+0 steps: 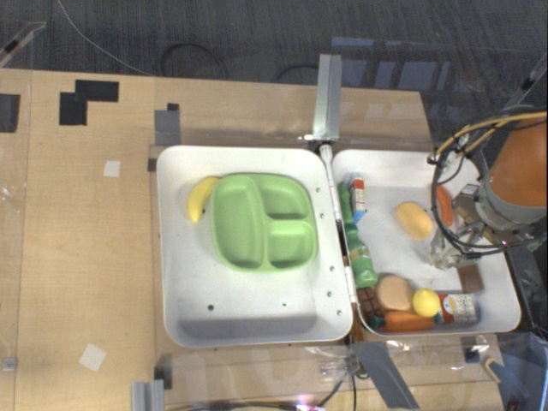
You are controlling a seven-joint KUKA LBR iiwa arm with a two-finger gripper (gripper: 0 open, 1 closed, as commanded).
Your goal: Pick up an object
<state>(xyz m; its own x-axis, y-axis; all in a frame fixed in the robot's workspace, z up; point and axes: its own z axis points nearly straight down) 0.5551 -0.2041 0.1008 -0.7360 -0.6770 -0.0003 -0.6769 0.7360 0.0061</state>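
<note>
Left bin (pixel 175 255): one green divided tray (pixel 261 221), one banana (pixel 201 197) touching its left edge. Right bin (pixel 505 311): my claw (pixel 445 251) low near the right side, grip state not discernible; yellow potato-like object (pixel 414 220) just left of it; lemon (pixel 425 302), bun (pixel 394 293), carrot (pixel 409 320) along the near wall; green bottle (pixel 358 247) by the left wall.
</note>
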